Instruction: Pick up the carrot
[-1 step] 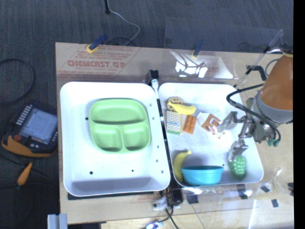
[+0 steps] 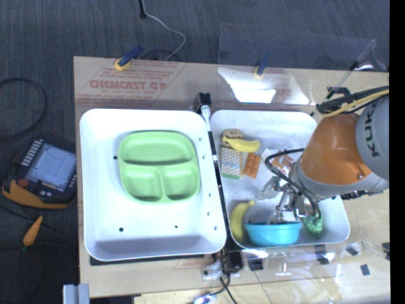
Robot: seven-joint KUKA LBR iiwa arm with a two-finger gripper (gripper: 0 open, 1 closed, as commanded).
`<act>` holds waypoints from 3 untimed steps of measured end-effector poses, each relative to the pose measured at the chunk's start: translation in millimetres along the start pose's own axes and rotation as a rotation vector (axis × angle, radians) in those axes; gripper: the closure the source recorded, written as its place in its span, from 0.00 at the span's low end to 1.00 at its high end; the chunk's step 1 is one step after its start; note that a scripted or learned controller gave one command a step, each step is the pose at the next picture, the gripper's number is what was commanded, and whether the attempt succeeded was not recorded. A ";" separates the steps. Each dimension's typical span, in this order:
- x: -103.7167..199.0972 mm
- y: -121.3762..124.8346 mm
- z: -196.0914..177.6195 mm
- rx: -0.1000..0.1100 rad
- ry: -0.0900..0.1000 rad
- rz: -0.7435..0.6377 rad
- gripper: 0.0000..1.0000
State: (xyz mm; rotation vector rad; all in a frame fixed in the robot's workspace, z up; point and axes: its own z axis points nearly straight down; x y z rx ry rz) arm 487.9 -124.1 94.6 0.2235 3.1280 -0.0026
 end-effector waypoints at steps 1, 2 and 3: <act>2.1 20.5 2.1 0.005 -0.012 0.270 0.00; -50.5 -66.4 3.1 -0.001 -0.016 0.389 0.00; -49.0 8.1 -8.5 -0.002 0.004 0.475 0.00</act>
